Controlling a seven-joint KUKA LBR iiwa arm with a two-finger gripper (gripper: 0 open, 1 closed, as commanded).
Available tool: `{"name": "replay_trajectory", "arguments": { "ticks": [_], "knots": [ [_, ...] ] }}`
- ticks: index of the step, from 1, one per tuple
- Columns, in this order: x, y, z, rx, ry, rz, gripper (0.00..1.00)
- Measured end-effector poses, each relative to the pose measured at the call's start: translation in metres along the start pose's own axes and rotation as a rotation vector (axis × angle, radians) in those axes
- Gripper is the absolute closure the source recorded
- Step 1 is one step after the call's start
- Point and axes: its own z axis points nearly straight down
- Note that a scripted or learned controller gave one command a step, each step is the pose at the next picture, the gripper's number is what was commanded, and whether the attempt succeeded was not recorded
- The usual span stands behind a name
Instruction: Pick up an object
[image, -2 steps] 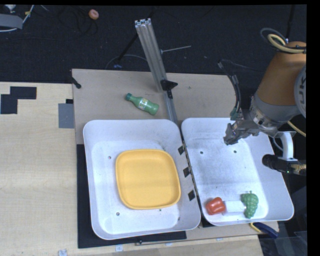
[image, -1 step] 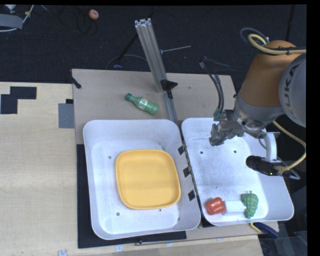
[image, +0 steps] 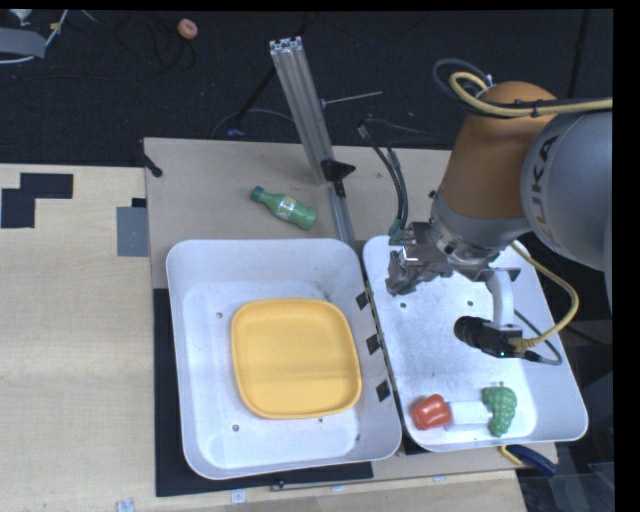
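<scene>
Bench (image: 205, 185) — two bins (image: 192, 330), green bottle (image: 283, 207)

Red pepper toy (image: 430, 411) and green broccoli toy (image: 499, 408) lie well apart from claw (image: 403, 268), below-right in view. Yellow plate (image: 295, 357) lies flat, below-left.

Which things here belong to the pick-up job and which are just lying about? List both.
Job in hand:
gripper, over the right bin
yellow plate in the left bin
red pepper and green toy in the right bin

Lying about:
green bottle on the bench behind the bins
metal rail
</scene>
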Motion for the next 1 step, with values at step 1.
{"name": "replay_trajectory", "arguments": {
  "ticks": [1],
  "knots": [
    [0.0508,-0.0176,0.0172,0.001,0.0,0.001,1.0]
  ]
}}
